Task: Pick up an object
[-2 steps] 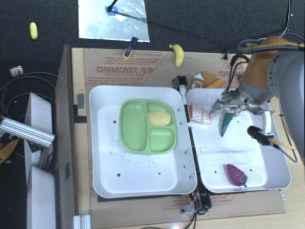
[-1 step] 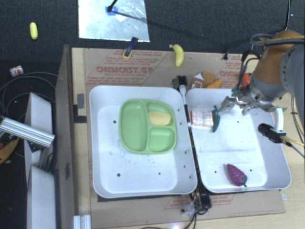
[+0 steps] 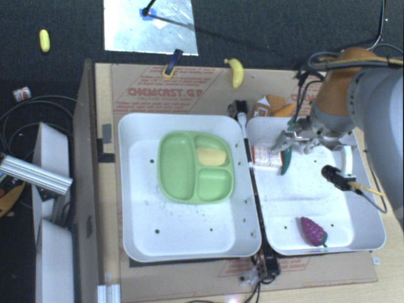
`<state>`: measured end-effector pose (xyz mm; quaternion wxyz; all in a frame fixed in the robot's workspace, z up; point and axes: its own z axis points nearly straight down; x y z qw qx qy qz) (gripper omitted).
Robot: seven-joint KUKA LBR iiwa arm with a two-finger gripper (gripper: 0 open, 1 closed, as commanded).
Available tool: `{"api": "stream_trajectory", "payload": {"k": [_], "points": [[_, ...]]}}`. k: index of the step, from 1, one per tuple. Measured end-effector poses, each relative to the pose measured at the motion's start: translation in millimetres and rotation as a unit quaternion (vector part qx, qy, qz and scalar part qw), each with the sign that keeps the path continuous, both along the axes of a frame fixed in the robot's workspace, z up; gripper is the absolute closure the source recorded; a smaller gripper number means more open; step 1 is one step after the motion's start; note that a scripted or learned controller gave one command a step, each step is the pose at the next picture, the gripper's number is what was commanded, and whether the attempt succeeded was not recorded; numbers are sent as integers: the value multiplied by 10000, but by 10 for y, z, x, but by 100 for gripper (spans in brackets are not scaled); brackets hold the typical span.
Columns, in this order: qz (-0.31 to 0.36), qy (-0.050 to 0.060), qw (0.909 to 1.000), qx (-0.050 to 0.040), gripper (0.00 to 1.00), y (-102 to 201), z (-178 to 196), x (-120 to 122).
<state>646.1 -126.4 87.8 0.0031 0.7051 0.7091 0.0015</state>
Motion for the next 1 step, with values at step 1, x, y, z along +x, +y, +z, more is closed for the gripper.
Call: {"api": "stream_trajectory", "payload": {"k": [1], "points": [[1,-50,10000,2,0,-61,37,275]]}}
